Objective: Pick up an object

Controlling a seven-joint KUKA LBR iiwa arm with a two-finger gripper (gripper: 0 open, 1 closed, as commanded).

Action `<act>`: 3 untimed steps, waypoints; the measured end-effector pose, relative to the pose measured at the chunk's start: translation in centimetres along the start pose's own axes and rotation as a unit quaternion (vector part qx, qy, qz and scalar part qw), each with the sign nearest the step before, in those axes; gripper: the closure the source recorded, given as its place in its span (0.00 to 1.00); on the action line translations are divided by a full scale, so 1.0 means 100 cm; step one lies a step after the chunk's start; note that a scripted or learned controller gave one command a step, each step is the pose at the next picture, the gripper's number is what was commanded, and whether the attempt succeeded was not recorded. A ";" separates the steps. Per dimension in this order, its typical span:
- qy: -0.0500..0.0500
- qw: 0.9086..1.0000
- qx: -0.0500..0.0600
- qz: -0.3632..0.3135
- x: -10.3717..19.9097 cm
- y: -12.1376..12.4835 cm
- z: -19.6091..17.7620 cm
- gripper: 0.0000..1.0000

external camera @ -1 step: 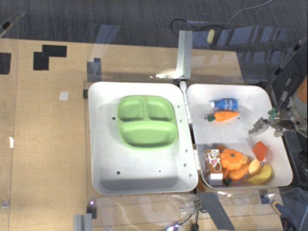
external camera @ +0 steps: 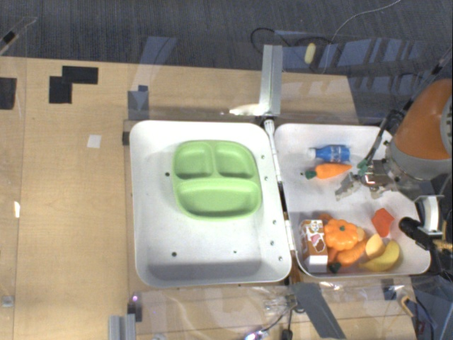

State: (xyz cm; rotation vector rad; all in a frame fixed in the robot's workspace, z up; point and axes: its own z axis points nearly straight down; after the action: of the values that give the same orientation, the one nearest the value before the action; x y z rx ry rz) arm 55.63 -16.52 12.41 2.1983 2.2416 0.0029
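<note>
- Orange carrot [external camera: 331,171] lies in the right bin [external camera: 297,142], long axis left-right, just left of the jaws [external camera: 347,188].
- Jaws look parted, with nothing between them.
- Blue bottle [external camera: 330,152] sits just behind the carrot.

Left of the gripper [external camera: 352,186], a matt green plastic tray [external camera: 216,178] lies in a smooth white bin [external camera: 148,190]; bench [external camera: 64,190] looks wooden.

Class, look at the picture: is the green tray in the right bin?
No. The green tray lies in the left bin; the right bin holds the toy food.
</note>
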 end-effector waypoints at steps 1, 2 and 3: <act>0.001 0.997 0.008 0.082 0.047 0.111 0.038 0.00; -0.001 0.997 0.012 0.079 0.047 0.110 0.028 1.00; 0.000 1.000 -0.003 0.026 0.113 0.117 -0.064 1.00</act>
State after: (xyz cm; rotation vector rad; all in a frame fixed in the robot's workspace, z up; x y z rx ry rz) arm 67.07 -5.00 18.82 2.2524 2.1807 0.0100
